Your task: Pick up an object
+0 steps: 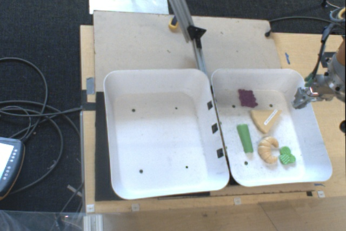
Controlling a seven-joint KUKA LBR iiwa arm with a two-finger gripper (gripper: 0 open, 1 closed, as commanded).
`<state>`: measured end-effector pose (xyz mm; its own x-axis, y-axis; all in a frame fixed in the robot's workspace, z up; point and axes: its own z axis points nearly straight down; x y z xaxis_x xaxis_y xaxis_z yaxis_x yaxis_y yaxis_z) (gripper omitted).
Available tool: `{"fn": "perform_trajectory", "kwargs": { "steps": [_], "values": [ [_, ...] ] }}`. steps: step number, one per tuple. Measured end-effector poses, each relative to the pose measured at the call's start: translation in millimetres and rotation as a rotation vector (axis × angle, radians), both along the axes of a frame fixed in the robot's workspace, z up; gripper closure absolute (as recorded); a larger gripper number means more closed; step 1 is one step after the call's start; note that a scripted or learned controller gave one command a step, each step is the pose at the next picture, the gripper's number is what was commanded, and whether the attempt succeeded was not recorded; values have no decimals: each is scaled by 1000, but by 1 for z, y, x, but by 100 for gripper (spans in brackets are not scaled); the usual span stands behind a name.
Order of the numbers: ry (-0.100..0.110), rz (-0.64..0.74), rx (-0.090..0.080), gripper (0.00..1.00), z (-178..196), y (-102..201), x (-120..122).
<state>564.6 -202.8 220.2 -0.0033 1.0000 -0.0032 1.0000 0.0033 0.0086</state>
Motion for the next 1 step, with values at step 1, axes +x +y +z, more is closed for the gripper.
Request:
{"fn": "perform_trajectory", "kwargs": {
  "steps": [1],
  "values": [
    [6, 1, 2, 100, 0, 0, 1]
  ]
}}
